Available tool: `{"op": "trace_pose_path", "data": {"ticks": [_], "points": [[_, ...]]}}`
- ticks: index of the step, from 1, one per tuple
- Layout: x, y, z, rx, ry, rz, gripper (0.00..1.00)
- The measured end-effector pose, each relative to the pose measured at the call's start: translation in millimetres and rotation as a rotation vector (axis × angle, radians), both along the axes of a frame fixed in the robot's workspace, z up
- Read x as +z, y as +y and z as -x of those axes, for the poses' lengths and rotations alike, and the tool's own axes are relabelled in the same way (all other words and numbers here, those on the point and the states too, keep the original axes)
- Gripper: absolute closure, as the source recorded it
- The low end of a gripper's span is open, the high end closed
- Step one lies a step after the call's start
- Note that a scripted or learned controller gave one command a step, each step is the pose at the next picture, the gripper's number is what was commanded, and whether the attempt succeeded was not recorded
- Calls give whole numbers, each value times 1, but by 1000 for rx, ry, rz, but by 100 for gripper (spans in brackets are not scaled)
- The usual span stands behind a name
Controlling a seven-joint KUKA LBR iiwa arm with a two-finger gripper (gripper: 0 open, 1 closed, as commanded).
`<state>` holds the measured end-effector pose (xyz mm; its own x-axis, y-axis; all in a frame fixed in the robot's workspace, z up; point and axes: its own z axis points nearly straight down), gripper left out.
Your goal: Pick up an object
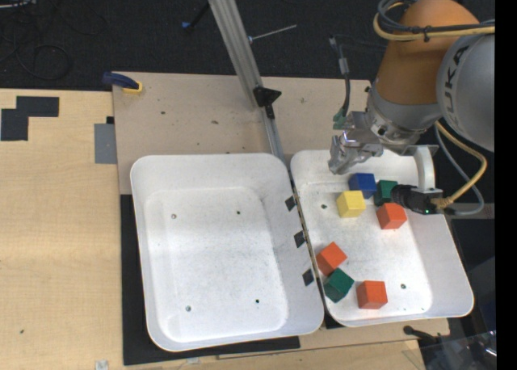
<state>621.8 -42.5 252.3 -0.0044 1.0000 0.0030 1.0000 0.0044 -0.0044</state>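
The fingers (349, 158) hang at the far end of the right bin (436, 300), low over its back rim, and from where I stand they are a blur of grey metal; I cannot tell how far apart they sit, and nothing shows between them. Just beside them, toward the near side, lies a blue block (364, 183), close enough that it seems almost under the tips, though I cannot tell whether they touch it. A yellow block (350, 203) sits just in front of the blue one. To the right of the blue block is a dark green block (387, 191), and near that an orange block (391, 216).

Further toward the near end of the same bin, well apart from that cluster, another orange block (330, 257) lies tilted by the bin's left wall, with a second dark green block (338, 285) touching or nearly touching it, and a third orange block (371, 294) a little to the right.

Above the fingers the arm (472, 86) rises grey, with its orange band (420, 45) bulging over the wrist and yellowish cables looping around it.

The left bin (161, 191) lies beside the right one, their rims meeting along black clips. Behind both, a slanted aluminium rail (236, 37) leans across the bench (56, 223).
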Motion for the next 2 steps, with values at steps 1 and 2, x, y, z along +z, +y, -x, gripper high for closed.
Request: {"op": "trace_pose_path", "data": {"ticks": [1, 2], "points": [[-3, 60, 15, 0, 1, 0, 100], [-5, 103, 22, 0, 1, 1, 100]]}}
